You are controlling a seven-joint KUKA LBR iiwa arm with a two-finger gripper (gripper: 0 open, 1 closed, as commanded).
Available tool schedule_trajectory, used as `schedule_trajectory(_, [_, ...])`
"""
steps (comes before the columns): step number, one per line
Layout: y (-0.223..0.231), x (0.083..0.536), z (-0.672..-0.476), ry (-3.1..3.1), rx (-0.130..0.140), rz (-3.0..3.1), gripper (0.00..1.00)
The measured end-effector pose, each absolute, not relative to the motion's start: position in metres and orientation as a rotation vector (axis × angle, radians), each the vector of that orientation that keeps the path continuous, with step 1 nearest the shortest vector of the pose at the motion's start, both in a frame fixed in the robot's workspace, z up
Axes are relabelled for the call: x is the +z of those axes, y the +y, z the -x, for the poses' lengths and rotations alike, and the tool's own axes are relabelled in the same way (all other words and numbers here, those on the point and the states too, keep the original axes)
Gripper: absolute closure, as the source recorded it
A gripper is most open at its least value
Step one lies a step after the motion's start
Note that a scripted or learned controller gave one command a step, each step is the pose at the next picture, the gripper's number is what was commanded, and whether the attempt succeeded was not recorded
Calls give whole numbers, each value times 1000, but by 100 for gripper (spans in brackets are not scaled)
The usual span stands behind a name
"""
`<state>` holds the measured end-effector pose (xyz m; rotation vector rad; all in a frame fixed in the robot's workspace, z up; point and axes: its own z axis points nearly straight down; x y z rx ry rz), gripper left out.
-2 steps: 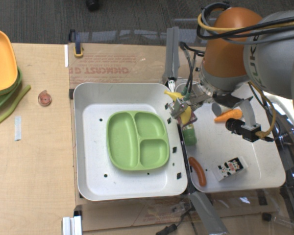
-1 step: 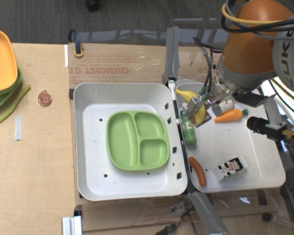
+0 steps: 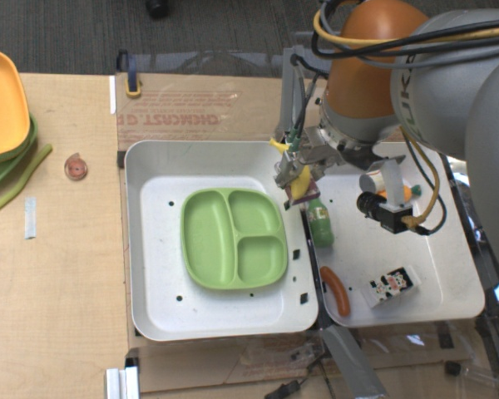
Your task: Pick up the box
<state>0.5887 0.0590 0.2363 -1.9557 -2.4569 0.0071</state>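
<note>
The arm (image 3: 399, 65) reaches in from the right and hangs over the back left corner of the right bin (image 3: 449, 298), its gripper (image 3: 295, 177) low beside the divide between the two bins. The gripper appears clenched on a small yellow and dark object, the box (image 3: 300, 188), which shows at the fingertips just above a green can (image 3: 320, 225); the grasp itself is partly hidden by the wrist hardware. The can lies on the bin floor directly below the gripper, touching or nearly touching the box. Nearer the front edge a red sausage (image 3: 337, 292) lies along the left wall of that bin, and a small white carton (image 3: 392, 285) with dark print lies tilted well apart to its right. An orange and white item (image 3: 397, 191) lies under the arm's cables. The left bin (image 3: 150, 306) holds a green divided plate (image 3: 233, 238).
</note>
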Motion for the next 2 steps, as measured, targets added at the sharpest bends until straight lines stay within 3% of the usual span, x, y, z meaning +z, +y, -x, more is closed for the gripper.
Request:
schedule_trajectory(1, [58,244,-589,-2458,13,1954,100])
schedule_trajectory(2, [32,226,-528,-2518,6,1876,100])
